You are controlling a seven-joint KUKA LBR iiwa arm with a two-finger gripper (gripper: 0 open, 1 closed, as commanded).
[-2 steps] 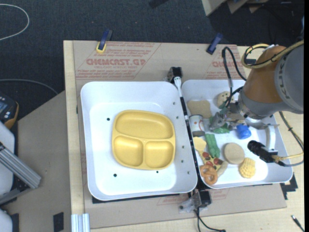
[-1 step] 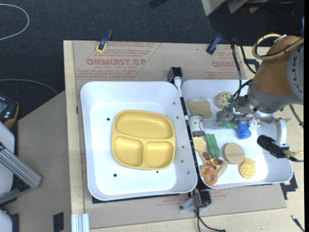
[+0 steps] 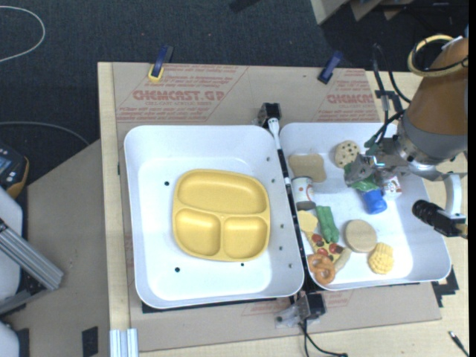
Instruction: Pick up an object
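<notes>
We take the yellow plastic three-compartment plate point(image 3: 221, 215) as our landmark; it lies flat in the middle of the left shallow white bin point(image 3: 141, 162), with bare white floor around it on every side. To the right of the plate, past the divider where the two bins meet, sits the right shallow white bin point(image 3: 428, 262), which holds a scatter of toy food. Nearest the plate on that side we see a tan, bread-like flat piece point(image 3: 309, 166), below it a small white cylinder with a red band point(image 3: 301, 192), then a green stick-shaped piece point(image 3: 327, 224) and, at the near rim, a pizza-like slice with red toppings point(image 3: 325, 259). Farther right of the plate lie a round beige disc point(image 3: 361, 235) and a bumpy yellow corn-like piece point(image 3: 381, 258) just beside it. A round speckled cookie point(image 3: 345, 152) rests toward the far side of that bin. The grey arm with its orange band point(image 3: 442, 99) comes in from well right of the plate, and its end effector point(image 3: 366, 171) hangs low over the right bin, just right of the cookie. Directly under it we see a blue and green object point(image 3: 372, 196), touching or very close to the tip. We cannot tell how far the end effector is open, nor whether it has hold of anything. The tan worktop point(image 3: 223, 95) under both bins bears red printed lettering.
</notes>
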